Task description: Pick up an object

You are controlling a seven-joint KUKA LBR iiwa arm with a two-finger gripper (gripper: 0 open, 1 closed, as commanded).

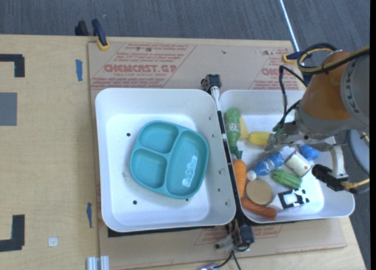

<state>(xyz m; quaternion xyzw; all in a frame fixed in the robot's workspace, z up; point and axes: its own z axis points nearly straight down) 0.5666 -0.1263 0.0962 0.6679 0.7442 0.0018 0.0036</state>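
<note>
Nearest me, at the right bin's [338, 207] near edge, lay a red-orange sausage-like piece [258, 208] beside a tan disc [259, 192], with a black-and-white marker block [292, 198] just to their right. Further in I saw a carrot [239, 175], a green pod [286, 177], a blue crumpled item [270, 163], a white cylinder [296, 164], a yellow piece [258, 139] and a green bottle [233, 123] against the dividing wall. The left bin [111, 145] carried a teal sectioned plate [169, 159].

My gripper [282, 139] sat low over the right bin, near the yellow piece and just above the blue item. I judged the pick not yet made: every object looked to be resting in the bin, none lifted. The descent seemed about done; closing and raising remained.

Whether the fingers were apart or closed, I could not tell; the wrist and cables masked them. The arm's bulk also hid the bin's far right corner.
</note>
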